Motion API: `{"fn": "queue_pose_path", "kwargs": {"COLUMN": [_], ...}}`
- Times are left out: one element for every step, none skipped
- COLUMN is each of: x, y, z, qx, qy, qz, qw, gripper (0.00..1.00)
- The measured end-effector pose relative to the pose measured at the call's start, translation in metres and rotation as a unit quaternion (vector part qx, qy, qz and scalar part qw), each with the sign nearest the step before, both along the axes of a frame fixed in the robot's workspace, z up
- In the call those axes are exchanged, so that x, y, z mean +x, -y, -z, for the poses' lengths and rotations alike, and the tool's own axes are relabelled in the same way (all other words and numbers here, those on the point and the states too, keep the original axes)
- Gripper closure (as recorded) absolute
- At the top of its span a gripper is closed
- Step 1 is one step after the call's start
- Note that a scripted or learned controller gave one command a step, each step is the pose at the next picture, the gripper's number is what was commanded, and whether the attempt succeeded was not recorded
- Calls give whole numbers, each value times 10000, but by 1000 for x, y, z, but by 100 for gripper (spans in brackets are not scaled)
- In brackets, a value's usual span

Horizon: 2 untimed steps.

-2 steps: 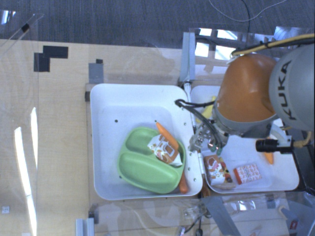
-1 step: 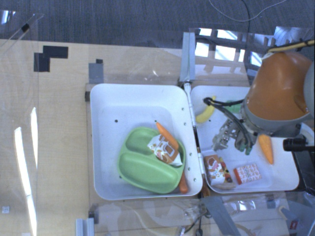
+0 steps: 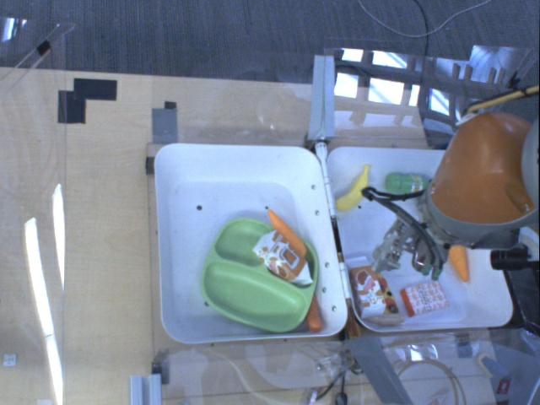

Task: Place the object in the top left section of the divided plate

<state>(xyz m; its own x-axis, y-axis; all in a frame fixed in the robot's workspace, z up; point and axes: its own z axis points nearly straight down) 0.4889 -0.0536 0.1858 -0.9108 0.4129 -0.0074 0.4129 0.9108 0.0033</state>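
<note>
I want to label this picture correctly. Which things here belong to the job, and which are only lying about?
Job: divided plate, green, in the left bin; gripper, over the right bin.

Lying about: snack packet and carrot on the plate; banana, green bottle, red packet.

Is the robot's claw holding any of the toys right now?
No, nothing shows between the fingers. The gripper hangs over the right bin, just above the snack packet, not gripping it.

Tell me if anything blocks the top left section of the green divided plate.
Nothing lies in that section. A printed snack packet and an orange carrot lie on the plate just right of it, toward the gripper.
</note>
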Motion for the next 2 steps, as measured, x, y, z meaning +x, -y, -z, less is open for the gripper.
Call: {"fn": "queue_pose_path", "kwargs": {"x": [5,1], "y": [40,-40], "z": [94,-1], "qx": [-18,1], "qy": [69,34], "qz": [-64,-107], "qw": [10000,9999], "gripper": [100,100]}}
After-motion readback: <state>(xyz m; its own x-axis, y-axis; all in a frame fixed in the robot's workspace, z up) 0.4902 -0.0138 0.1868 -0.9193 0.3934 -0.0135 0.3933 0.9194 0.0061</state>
